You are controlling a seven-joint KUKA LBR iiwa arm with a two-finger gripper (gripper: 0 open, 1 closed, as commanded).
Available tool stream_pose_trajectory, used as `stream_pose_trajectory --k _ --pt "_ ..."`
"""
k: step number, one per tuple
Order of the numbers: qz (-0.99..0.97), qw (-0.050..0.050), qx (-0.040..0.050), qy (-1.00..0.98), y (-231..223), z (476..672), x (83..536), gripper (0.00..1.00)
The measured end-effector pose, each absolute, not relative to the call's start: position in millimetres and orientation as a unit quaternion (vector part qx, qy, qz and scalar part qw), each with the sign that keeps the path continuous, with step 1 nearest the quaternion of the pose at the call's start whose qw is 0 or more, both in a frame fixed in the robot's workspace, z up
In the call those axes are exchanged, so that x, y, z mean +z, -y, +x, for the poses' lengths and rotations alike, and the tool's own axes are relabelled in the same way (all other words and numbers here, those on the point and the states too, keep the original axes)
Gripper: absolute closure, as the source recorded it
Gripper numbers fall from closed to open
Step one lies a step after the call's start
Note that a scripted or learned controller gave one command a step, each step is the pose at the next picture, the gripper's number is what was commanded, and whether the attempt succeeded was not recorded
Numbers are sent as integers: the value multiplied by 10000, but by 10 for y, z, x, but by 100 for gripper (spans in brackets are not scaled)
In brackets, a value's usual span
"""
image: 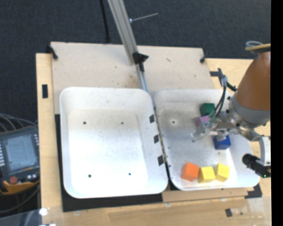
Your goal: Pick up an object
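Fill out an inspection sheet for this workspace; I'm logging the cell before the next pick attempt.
Surface: wooden bench bearing the left bin and the right bin.
Job's things: orange block, two yellow blocks, blue block, green block, small purple piece, all in the right bin.
Clutter: nothing seen.
Grippers: claw low over the right bin, between the purple and blue pieces.
Cables: black cable on the floor.
Surroundings: teach pendant at left, metal pole.

You get even, fairly bright overhead light with soft, faint shadows. The white bins (108,140) look washed out, close to glare, while the dark floor (37,18) loses detail. The whole picture is slightly soft and grainy; small parts near the gripper (208,128) blur.
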State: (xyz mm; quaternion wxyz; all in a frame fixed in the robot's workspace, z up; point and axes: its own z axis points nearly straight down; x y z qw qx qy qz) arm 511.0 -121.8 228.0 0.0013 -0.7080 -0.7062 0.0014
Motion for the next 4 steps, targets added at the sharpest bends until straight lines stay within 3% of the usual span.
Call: stream_pose_trajectory --k 2,3,4 --pt "-7076 19 18 7066 1238 5118 1235 0" --pt "-7091 -24 -19 7051 1247 5146 1377 100" --pt "-7061 -38 -23 7080 1249 5165 2021 100"
